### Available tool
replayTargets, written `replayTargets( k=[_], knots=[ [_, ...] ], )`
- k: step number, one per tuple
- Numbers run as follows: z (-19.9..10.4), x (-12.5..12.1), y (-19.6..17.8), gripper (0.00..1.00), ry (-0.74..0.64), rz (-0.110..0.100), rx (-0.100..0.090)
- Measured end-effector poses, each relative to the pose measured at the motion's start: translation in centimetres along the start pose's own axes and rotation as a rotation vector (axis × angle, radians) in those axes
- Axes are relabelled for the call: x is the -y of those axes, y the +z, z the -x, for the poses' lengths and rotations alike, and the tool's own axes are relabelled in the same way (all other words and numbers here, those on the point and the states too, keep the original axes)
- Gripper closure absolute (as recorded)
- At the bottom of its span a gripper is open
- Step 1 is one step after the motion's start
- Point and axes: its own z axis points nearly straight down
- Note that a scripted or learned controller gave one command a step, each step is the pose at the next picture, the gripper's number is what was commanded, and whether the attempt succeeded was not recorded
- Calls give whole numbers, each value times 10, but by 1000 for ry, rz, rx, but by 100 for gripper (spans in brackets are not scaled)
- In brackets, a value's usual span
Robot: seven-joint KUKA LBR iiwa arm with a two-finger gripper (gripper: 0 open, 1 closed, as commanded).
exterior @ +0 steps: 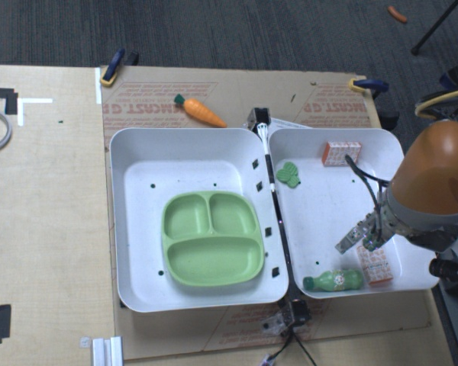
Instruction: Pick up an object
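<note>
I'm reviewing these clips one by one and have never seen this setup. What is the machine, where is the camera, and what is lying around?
A single camera looks down at a slant on two white bins. The grey and orange robot arm reaches in from the right; its gripper hangs over the right bin, and I cannot see anything between its jaws. That bin holds a green bottle, two small red-and-white boxes and a green toy. The left bin holds a green divided plate. A toy carrot lies outside on the cardboard.

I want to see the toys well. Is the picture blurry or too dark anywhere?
Camera view: even, soft light and faint shadows; the green plate and carrot look sharp; the gripper is a little blurry; the floor at the top is dim.
</note>
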Motion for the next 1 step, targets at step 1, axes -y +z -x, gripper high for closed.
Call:
replayTargets(
  k=[1],
  knots=[
    [-48, -34, -87, 100, 146, 1, 2]
  ],
)
